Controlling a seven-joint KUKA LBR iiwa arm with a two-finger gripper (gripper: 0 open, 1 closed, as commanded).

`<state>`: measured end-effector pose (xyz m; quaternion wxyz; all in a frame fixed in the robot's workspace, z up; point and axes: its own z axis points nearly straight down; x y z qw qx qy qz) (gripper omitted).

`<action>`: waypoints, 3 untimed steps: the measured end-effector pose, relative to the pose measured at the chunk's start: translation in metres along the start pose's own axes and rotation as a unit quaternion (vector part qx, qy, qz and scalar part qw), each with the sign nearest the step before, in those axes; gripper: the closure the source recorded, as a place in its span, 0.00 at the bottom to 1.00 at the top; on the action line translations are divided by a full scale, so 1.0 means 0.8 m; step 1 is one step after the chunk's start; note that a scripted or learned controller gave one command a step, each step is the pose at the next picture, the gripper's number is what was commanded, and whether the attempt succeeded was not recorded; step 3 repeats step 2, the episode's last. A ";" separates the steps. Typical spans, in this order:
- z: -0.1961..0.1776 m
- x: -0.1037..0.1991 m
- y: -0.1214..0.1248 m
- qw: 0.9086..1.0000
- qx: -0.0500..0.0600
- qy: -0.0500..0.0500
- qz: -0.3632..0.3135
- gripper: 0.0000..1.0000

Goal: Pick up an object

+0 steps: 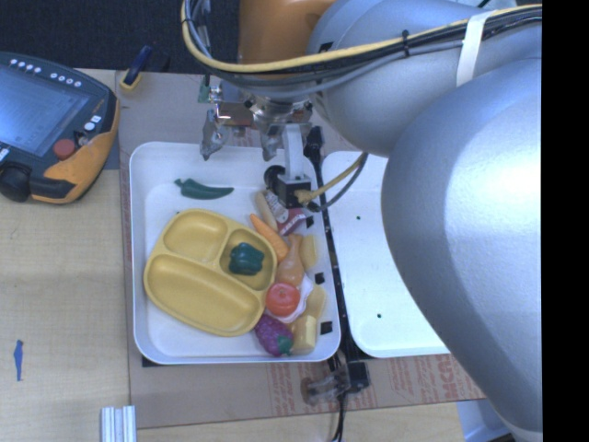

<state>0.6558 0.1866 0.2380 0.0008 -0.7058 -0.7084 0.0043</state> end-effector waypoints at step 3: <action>0.093 0.003 -0.001 1.000 0.002 0.000 -0.002 0.00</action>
